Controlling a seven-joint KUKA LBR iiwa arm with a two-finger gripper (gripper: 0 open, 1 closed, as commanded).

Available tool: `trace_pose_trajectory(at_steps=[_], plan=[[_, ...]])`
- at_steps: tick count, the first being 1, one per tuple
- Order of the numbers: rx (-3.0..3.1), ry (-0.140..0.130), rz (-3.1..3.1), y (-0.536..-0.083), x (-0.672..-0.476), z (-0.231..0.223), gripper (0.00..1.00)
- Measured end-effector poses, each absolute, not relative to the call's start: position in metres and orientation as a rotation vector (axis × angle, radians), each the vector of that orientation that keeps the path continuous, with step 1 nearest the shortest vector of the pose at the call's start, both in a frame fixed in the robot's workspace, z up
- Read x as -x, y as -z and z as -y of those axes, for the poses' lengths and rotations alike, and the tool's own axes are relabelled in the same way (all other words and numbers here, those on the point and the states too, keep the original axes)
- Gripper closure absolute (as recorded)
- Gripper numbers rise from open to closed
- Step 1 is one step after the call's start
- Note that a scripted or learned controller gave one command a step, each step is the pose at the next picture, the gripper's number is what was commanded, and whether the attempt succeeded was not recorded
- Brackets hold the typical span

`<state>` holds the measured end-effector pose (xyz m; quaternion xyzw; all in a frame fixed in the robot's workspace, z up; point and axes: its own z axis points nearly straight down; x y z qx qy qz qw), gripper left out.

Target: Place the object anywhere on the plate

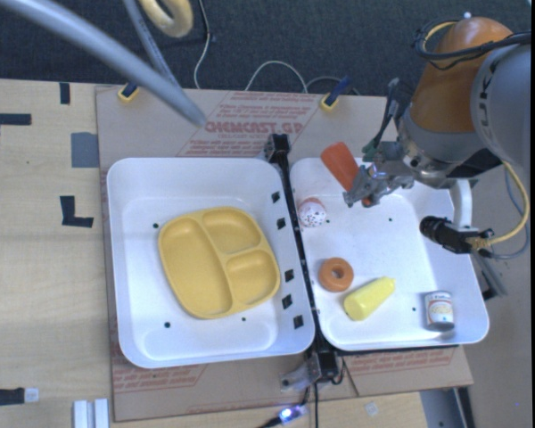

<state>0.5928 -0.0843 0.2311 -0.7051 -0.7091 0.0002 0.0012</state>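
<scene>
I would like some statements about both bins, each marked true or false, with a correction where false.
1. The yellow plate lies in the left bin. True.
2. The orange ring rests on the plate. False: it lies in the right bin, beside the yellow corn-shaped object.
3. The tool is above the right bin, near the orange-red block. True.
4. The small can stands in the left bin. False: it is in the right bin's near right corner.
5. The plate has three compartments. True.

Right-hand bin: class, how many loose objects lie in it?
5: an orange block at its far edge, a speckled white ball by the divider, an orange ring, a yellow piece, and a small can near the front corner.
</scene>
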Motion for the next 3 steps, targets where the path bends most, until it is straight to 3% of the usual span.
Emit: trace_pose_trajectory(at_steps=[3], plan=[[2.209,-0.001,2.229,-0.232,-0.548,-0.079,1.0]])
